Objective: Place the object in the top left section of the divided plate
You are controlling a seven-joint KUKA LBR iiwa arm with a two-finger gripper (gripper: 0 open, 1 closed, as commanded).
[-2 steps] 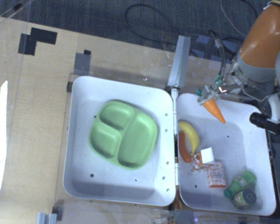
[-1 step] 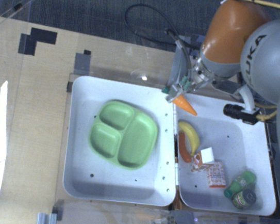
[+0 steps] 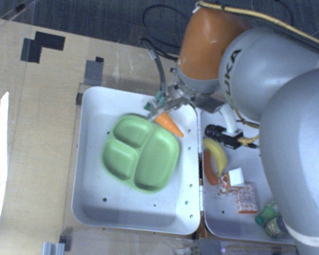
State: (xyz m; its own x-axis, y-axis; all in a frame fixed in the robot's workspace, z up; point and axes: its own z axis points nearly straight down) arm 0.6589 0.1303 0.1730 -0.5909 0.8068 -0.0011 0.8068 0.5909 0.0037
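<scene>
Grey arm (image 3: 299,145) looms over the right bin (image 3: 233,227). Its gripper (image 3: 162,103) hangs just above an orange carrot (image 3: 169,124) at the green divided plate's (image 3: 142,153) top edge, in the left bin (image 3: 86,202); whether the fingers are open or closed, I cannot tell.

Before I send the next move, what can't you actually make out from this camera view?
- Gripper: small and blurred under the wrist; finger state unreadable.
- Orange object beside the green divided plate: gripped or just lying at the plate's rim, cannot tell.
- Right bin: its far side is covered by the arm.
- Green item there: partly hidden by the arm, unidentifiable.
</scene>
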